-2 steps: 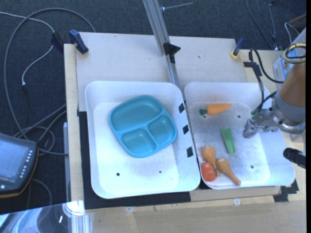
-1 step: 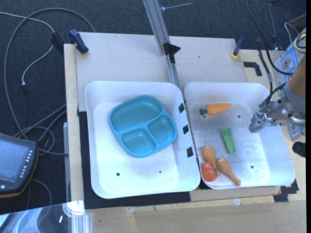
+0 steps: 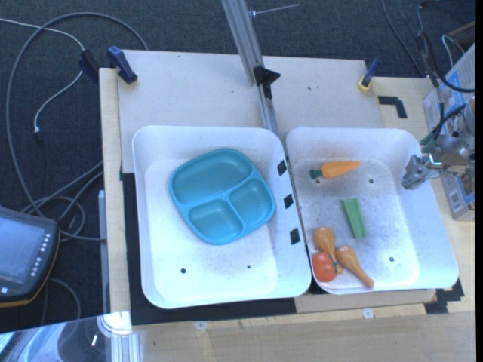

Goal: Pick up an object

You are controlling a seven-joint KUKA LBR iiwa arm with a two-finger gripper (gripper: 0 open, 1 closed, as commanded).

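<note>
I am hanging my gripper (image 3: 416,173) at the right edge of the frame, just over the right rim of the right bin (image 3: 423,225), likely parked there so the camera can see everything lying in it. I cannot tell its state from this slant; nothing is showing in it.

Counting what I could pick in that bin: one toy carrot (image 3: 337,170) near the top, one green block (image 3: 353,218) in the middle, two tan drumstick-like pieces (image 3: 341,253) and one red tomato-like piece (image 3: 324,267), clustered at the lower left corner and touching one another. The carrot and block are lying apart, so either looks easier to reach.

The left bin (image 3: 162,277) is holding one blue divided plate (image 3: 221,195) with three compartments.
</note>
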